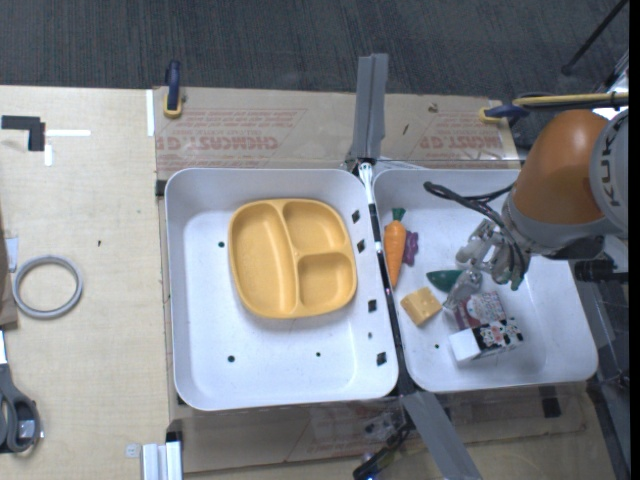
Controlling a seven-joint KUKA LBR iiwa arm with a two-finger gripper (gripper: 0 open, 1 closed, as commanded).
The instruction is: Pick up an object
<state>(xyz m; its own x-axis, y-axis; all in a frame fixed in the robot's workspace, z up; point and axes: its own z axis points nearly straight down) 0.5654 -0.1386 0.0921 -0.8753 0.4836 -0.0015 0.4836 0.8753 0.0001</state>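
Wooden worktop [90, 368] carries two white bins side by side. Hand [487, 258] low over right bin [560, 358], arm entering from right; whether closed or spread, cannot tell. Green piece [443, 279] just left of hand. Yellow block [421, 306] below-left. Carrot [395, 251] further left, near bin wall. Printed packet [487, 330] just below hand. Left bin [200, 348], well left of hand, holds yellow divided plate [292, 258].
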